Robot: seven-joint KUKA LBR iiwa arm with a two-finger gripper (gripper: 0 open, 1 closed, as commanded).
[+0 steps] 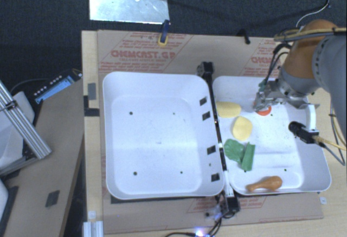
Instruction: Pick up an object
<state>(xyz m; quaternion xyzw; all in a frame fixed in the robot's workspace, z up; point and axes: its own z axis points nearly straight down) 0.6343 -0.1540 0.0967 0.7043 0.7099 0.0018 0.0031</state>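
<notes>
The right bin (303,176) holds several objects. Two yellow pieces lie near its left side, one (228,109) above the other (242,128). A green object (241,153) sits below them, and an orange-brown drumstick-shaped object (264,183) lies near the bin's front edge. My gripper (262,104) is down in the upper part of the right bin, right over a small orange-red object (264,111) that is partly hidden beneath it.
The left bin (116,138) stands beside the right one, joined by black clips (209,116) along the shared wall. A cardboard sheet (146,49) lies under both. A black cable fitting (302,132) hangs over the right bin's right side.
</notes>
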